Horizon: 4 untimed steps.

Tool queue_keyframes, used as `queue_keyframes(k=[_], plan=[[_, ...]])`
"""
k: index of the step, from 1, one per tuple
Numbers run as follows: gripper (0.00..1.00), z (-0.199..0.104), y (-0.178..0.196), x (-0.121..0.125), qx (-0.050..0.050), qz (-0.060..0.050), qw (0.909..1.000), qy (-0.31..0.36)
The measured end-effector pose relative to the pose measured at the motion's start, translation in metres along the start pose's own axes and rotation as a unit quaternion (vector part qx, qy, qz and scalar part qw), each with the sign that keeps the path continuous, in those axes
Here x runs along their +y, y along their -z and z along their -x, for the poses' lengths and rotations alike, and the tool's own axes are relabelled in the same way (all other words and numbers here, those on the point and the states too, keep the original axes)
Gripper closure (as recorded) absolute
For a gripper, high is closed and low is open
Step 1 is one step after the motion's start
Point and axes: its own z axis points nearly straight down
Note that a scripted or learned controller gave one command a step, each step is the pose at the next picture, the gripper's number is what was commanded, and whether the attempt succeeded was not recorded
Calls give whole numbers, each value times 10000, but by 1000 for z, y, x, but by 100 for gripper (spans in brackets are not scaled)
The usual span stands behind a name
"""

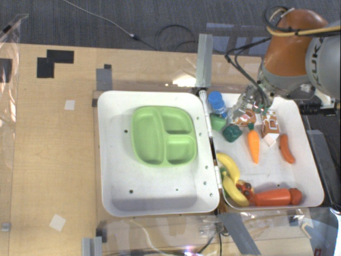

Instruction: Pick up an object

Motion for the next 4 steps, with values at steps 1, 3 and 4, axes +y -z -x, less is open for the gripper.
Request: queue_keyframes(k=[1,3,4], plan=[[0,-1,-6,-5,47,-34,10000,-28],[0,-63,-92,-64,-82,26,9995,290],[0,-65,-101,-152,18,-45,10000,11]])
